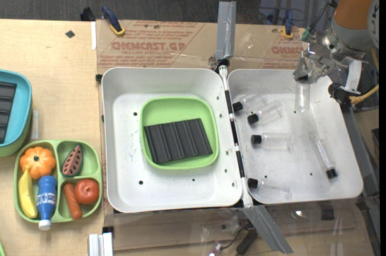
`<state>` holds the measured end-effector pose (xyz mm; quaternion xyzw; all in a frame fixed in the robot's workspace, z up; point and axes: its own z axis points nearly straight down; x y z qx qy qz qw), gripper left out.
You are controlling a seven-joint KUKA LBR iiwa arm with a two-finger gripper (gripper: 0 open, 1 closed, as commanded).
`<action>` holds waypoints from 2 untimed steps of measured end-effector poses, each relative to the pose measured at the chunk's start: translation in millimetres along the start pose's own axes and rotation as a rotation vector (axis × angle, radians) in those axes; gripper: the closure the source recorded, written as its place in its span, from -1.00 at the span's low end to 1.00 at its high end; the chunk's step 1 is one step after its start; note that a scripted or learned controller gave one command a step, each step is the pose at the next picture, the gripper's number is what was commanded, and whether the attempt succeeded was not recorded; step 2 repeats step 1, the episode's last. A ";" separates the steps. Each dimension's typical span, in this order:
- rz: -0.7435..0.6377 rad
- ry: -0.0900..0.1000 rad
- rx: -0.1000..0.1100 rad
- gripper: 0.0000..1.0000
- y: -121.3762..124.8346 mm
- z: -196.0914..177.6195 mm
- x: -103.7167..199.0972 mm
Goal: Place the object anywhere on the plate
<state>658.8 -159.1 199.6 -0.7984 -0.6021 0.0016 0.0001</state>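
Observation:
My gripper [303, 75] hangs over the back right part of the right bin [350, 188]. A clear vial [300, 98] hangs straight down from it, its top end between the fingers, so the gripper is shut on it. The green plate [151, 110] sits in the middle of the left bin [120, 188], well to the left of the gripper. A dark ridged mat [178, 140] lies on the plate and covers most of its floor.
Several more clear vials with black caps lie in the right bin, among them one at mid-left [274, 140] and one at right [324, 156]. The divider [232, 128] runs between the bins. A toy-food tray [57, 179] and a blue tray [12, 110] stand far left.

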 end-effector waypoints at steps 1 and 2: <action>0.000 0.000 0.000 -1.00 0.1 -0.2 0.0; 0.000 0.000 0.000 -1.00 0.1 -0.2 0.0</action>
